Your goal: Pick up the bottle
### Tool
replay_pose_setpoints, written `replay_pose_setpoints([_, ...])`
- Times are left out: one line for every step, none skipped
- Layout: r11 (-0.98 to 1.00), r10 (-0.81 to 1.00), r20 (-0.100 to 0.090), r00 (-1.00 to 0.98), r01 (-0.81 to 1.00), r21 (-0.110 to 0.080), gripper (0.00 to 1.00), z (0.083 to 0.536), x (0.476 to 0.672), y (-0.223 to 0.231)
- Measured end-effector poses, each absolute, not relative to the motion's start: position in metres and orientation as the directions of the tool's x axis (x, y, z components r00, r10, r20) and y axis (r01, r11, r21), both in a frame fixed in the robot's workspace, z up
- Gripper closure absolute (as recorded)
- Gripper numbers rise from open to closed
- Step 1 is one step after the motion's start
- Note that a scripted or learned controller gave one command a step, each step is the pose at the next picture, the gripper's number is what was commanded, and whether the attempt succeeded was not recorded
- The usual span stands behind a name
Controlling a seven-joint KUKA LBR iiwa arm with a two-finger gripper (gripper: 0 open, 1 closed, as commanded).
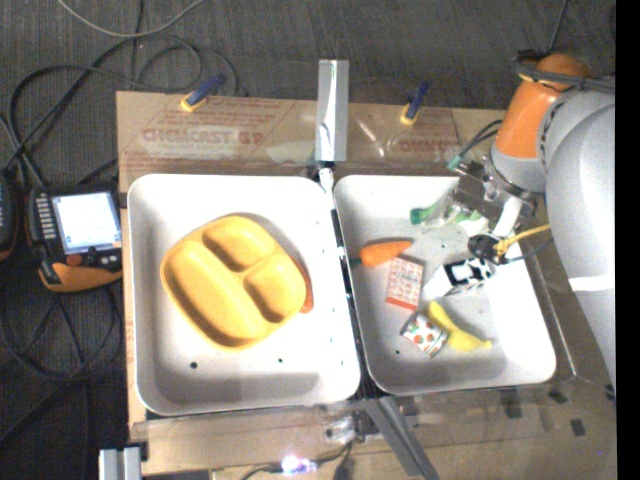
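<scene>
The bottle [432, 212] is clear plastic with a green cap and lies on its side in the right bin [520, 353], near that bin's far edge. Its cap points left. My gripper [472, 206] hangs over the bottle's right end, below the arm's orange band [524, 128]. The gripper's body covers part of the bottle.
In the right bin lie an orange carrot [383, 253], a red and white box [404, 282], a black and white object [466, 271], a yellow banana [455, 330] and a small carton [424, 336]. The left bin [160, 368] holds a yellow divided plate [236, 279].
</scene>
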State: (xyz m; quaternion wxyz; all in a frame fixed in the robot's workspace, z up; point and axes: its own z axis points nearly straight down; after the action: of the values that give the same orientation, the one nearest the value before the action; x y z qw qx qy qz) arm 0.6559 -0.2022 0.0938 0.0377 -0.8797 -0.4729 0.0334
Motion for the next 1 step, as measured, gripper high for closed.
replay_pose_setpoints([-0.549, 0.835, -0.025, 0.549, 0.830, -0.098, 1.00, 0.1025, 0.6560, -0.2016])
